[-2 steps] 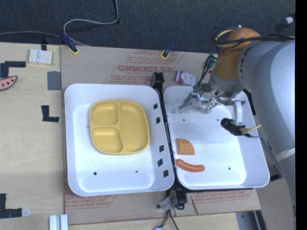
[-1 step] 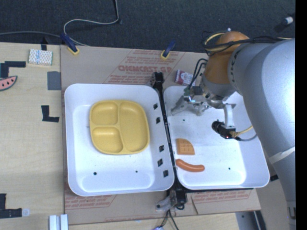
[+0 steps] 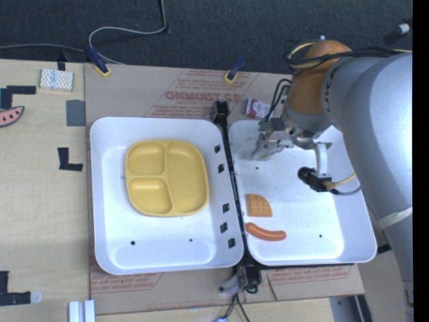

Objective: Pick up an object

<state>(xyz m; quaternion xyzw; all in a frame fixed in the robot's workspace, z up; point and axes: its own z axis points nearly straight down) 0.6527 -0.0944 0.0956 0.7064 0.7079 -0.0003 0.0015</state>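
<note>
Over the right bin (image 3: pixel 348 240), near its far-left corner, the gripper (image 3: pixel 263 150) is seen lowered toward the white floor, and how it stands cannot be told from this slanted view. Nothing is seen held there. The grey arm (image 3: pixel 375 113) is seen reaching in from the right, with its orange band (image 3: pixel 310 86) above the wrist, and much of the bin's right side is covered by it. A black fitting with a cable (image 3: pixel 316 178) is seen hanging below the wrist.

Two items are found in the right bin, toward its near-left part: an orange waffle-like piece (image 3: pixel 259 205) and, just in front of it, a toy sausage (image 3: pixel 266 233). Both are set well apart from the gripper, and nothing is placed between them and it. A yellow divided plate (image 3: pixel 166 178) is laid in the left bin (image 3: pixel 107 247), with three compartments.

Both bins are borne on a cardboard sheet (image 3: pixel 161 92) printed in red; the lettering is too blurred to be read with certainty. A small packet (image 3: pixel 255 107) is seen on the cardboard behind the right bin. Two blue-and-yellow clamps (image 3: pixel 97 60) are fixed at the far edge. On the pale wooden bench (image 3: pixel 40 200) a patterned sponge-like block (image 3: pixel 56 80), black tape marks, and a pink slice-shaped piece (image 3: pixel 10 116) are noted. Dark carpet (image 3: pixel 221 12) is seen beyond, crossed by thin cables.
</note>
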